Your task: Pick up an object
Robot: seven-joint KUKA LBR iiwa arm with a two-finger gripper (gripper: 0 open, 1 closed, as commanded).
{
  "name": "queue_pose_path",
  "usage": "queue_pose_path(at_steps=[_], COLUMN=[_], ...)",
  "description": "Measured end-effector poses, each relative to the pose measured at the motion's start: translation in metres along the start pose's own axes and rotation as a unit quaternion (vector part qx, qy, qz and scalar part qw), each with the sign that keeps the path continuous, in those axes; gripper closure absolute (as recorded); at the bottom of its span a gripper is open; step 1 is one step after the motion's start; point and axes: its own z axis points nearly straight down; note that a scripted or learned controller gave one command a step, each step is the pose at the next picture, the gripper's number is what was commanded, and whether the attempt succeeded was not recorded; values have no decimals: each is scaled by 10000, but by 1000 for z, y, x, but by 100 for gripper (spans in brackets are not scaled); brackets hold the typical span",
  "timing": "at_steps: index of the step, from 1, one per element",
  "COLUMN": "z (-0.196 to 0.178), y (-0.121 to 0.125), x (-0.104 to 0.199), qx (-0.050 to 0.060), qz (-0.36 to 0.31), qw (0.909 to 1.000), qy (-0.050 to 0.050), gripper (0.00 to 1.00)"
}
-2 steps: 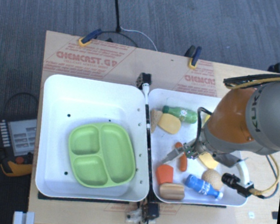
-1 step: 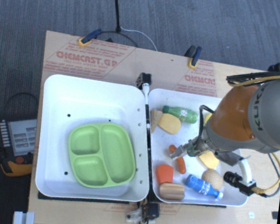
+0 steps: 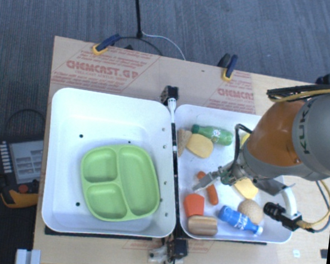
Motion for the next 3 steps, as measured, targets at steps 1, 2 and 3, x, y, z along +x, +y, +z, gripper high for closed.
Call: queue_pose_path(at_steps=[1,2,3], z=[10,12,11], y=[-15,4,-4], x=[6,8,14], qx=[15,58,-10], qz=[-2423,-2021,-1809], qw=[9702,9793,9835], qy=[11,63,12], gripper=[0,0,0])
